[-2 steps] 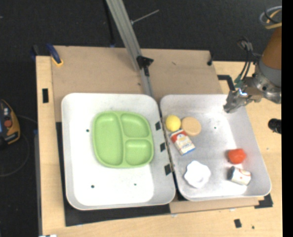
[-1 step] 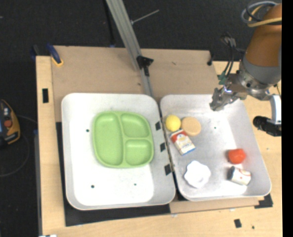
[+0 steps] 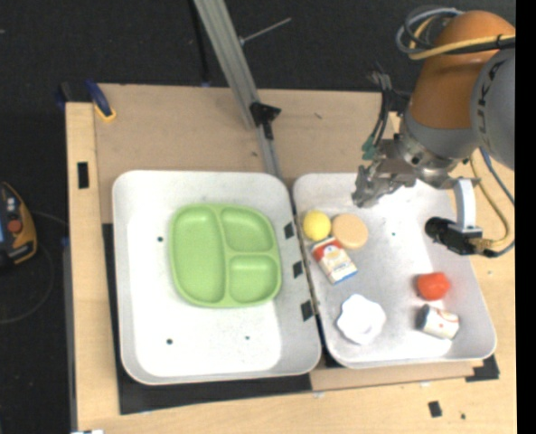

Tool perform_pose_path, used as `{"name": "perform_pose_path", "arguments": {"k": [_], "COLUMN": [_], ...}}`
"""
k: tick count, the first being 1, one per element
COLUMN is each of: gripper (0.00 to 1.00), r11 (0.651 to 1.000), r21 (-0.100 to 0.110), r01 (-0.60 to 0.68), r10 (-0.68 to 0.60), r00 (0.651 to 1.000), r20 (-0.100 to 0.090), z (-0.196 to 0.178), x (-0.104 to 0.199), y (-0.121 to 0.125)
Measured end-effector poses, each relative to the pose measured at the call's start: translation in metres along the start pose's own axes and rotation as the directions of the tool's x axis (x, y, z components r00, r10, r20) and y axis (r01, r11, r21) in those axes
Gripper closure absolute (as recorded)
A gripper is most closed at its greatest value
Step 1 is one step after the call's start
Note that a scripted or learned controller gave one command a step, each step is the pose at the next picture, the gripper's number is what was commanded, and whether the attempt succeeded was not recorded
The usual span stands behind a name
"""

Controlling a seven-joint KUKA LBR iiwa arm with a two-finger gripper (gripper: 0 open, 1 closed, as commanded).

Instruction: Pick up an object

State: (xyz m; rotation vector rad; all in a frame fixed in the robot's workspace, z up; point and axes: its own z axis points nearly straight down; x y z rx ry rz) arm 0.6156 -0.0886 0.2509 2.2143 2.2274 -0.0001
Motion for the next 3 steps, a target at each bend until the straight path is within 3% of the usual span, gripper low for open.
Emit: {"name": "perform_pose_path", "arguments": {"k": [3], "gripper": [1.00], "r11": [1.000], "r21": [-0.001], "r01": [0.001], "r10": [-0.001], "r00": [1.000], "r20": [-0.001], "z": [0.007], "x": [0.152], "y": [0.021]}}
